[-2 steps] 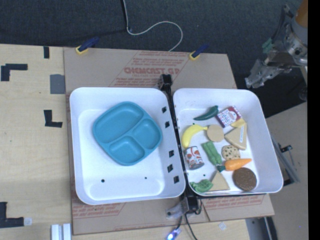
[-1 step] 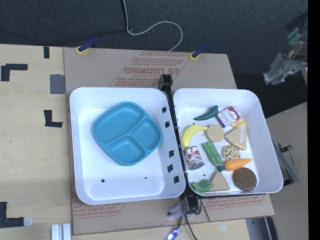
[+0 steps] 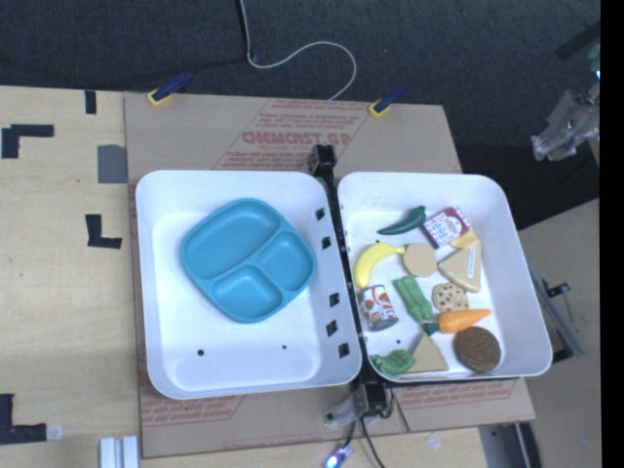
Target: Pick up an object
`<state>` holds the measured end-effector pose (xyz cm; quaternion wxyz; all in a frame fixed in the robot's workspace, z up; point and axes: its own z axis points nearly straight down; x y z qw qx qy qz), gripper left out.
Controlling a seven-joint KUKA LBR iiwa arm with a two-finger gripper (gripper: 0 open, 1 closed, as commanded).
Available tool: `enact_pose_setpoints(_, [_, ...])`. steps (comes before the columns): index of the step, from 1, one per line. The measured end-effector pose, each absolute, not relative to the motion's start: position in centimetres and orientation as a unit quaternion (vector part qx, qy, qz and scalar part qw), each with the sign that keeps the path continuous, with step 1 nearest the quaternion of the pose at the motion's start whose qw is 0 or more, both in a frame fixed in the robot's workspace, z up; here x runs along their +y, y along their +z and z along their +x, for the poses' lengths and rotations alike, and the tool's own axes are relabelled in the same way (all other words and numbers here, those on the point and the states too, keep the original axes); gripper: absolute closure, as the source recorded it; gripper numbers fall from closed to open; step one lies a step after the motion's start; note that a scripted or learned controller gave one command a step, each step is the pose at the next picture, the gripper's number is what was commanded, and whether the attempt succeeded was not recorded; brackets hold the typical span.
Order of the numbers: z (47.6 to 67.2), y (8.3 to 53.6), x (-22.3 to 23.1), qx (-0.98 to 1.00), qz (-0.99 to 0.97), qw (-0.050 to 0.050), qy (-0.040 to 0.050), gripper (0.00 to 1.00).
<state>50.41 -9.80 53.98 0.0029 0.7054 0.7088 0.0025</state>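
The right bin point(image 3: 517, 261) holds several toy foods: a yellow banana point(image 3: 374, 259), a dark green chili point(image 3: 402, 221), a red packet point(image 3: 444, 227), a cheese wedge point(image 3: 463, 264), a carrot point(image 3: 462, 320), a brown round patty point(image 3: 478, 348), a small can point(image 3: 378, 307) and a green lettuce leaf point(image 3: 394, 363). My gripper point(image 3: 564, 136) hangs blurred at the far upper right, outside the bin and well away from the foods. Nothing is seen held in it.
The left bin point(image 3: 166, 349) bears a blue divided plate point(image 3: 249, 258). Both bins rest on a cardboard sheet point(image 3: 292, 135) clipped to the wooden bench. A white cable point(image 3: 292, 57) curls over the dark floor behind.
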Motion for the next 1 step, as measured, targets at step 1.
enact_pose_setpoints(1, [48.30,53.52,-7.95,0.708,0.706,0.000,-0.0001,1.00])
